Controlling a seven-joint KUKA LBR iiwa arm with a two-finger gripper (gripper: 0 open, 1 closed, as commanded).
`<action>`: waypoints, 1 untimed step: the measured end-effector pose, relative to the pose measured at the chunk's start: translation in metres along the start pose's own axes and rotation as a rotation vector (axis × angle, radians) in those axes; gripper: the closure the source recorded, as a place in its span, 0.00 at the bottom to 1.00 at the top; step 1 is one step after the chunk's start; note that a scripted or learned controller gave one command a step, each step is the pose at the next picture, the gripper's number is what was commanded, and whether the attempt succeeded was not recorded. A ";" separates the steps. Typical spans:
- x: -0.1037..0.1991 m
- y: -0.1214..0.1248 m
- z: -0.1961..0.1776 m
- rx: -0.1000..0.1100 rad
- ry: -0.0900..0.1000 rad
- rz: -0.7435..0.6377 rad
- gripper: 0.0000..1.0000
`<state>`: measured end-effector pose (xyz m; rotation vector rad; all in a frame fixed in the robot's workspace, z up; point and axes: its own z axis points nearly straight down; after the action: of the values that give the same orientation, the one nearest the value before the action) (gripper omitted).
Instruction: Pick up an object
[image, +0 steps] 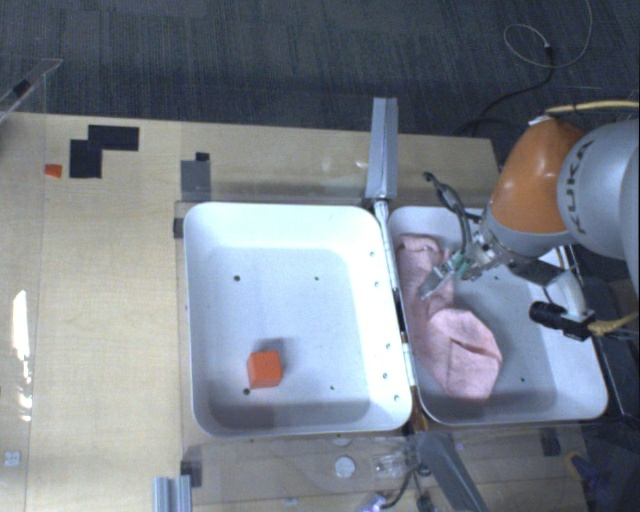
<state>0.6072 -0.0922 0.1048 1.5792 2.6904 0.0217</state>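
My bench (100, 330) is pale wood, with two white bins side by side on it: left bin (210, 250), right bin (570, 400). Black tape patches (98, 148) sit near its far-left corner.

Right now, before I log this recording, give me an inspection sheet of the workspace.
Surface: pale wooden bench bearing two shallow white bins side by side, left bin and right bin.
Job's things: orange block in the left bin, near its front; pink cloth crumpled along the right bin's left side.
Clutter: black shapes and a small orange marker at the bench's far left corner.
Gripper: gripper down at the cloth's upper part; grasp cannot be told.
Cables: thin wire looping on the floor; cable by the wrist.
Surroundings: dark carpet beyond the bench.
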 end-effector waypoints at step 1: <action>0.015 -0.034 0.013 0.008 0.003 -0.097 0.00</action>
<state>0.5708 -0.0961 0.0909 1.4495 2.7692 0.0119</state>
